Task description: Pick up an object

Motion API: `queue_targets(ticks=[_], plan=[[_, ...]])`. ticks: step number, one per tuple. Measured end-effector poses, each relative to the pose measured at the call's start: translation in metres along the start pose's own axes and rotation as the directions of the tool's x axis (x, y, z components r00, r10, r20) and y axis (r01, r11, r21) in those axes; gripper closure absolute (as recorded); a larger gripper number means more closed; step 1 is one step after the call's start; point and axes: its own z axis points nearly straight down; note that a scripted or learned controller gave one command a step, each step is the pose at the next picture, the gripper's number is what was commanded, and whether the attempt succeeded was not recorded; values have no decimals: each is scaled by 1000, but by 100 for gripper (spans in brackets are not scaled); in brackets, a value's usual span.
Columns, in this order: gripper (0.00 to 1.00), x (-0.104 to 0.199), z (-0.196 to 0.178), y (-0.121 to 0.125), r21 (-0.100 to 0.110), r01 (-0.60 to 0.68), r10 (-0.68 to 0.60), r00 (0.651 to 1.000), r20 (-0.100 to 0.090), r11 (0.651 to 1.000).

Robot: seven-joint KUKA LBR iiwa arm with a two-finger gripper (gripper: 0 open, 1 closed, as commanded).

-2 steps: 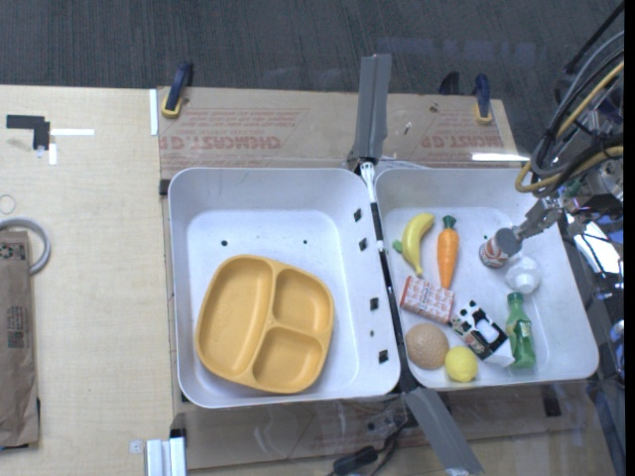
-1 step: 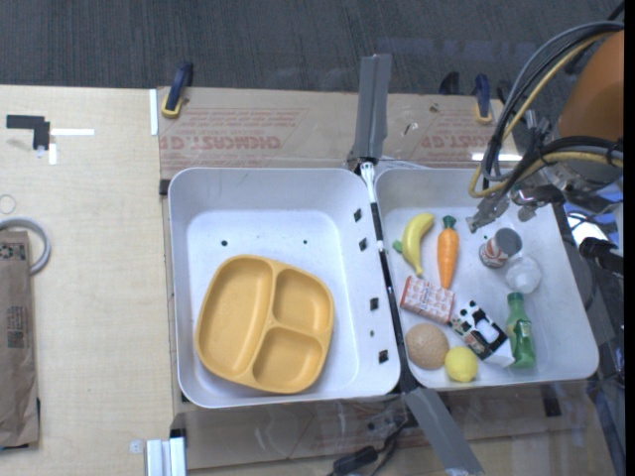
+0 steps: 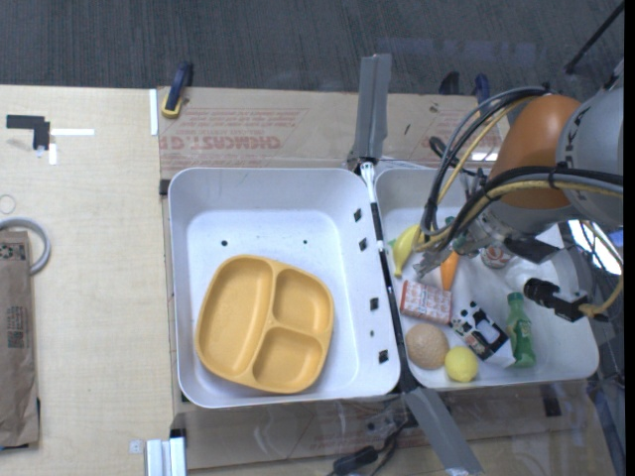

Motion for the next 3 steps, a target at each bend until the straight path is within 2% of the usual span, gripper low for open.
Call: queue_targets(ticks=[1,2,3], plan=[[100,-2,-9,-1,-1,-5,5,1000,2,1000],[100,53,-112,4,0,110,-110,994,0,994],[100,72,-99,19,2,143,-143,990,-1,990]])
